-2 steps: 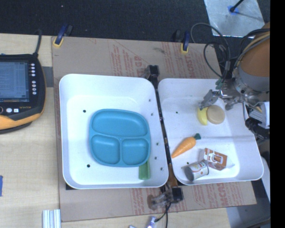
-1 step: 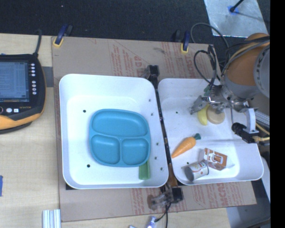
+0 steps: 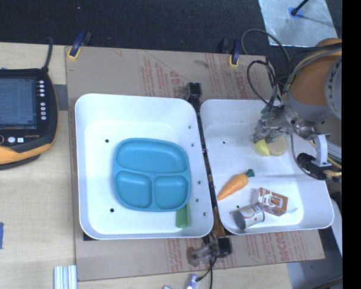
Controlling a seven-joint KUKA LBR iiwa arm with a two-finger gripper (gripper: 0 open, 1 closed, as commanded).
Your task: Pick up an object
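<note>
blue divided plate (image 3: 151, 174) | orange carrot (image 3: 233, 186) | 2 white bins (image 3: 87, 161) | green block (image 3: 183, 217) | yellow object (image 3: 263, 147)

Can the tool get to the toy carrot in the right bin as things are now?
Probably yes. The carrot lies alone on the floor of the right bin, with bare space all around it. The tool is in the same bin, by a yellow object, and nothing stands between them.

We logged the arm (image 3: 316, 83) entering from 3 o'clock, wrist angled down, gripper (image 3: 266, 136) low toward 9 o'clock of the orange band.
</note>
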